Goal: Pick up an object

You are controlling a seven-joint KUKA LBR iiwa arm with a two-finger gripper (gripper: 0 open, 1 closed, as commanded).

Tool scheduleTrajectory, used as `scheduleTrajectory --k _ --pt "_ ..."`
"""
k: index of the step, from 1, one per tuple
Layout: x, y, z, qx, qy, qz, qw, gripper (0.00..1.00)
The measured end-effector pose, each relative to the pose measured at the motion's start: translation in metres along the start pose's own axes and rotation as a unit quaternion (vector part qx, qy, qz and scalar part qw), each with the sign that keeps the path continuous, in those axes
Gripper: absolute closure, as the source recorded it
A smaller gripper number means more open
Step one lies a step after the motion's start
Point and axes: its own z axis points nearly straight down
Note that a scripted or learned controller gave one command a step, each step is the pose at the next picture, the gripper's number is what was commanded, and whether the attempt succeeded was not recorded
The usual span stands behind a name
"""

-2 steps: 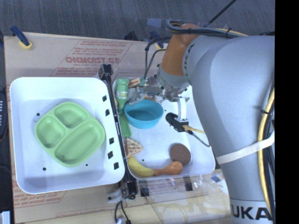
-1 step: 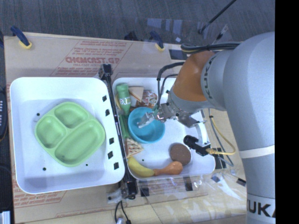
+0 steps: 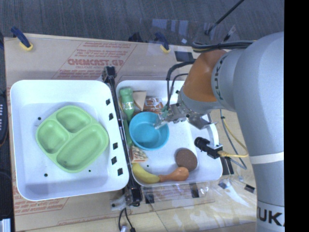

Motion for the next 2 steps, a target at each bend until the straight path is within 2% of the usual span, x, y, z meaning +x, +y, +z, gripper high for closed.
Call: scheduleTrajectory --k 1,2 --pt "-0.0206 0.0432 0.0108 0.027 0.016 0.195 0.9803 1.00" --pt "-0.0230 0.0482 0.0100 0.010 0.009 0.197 0.9804 0.00"
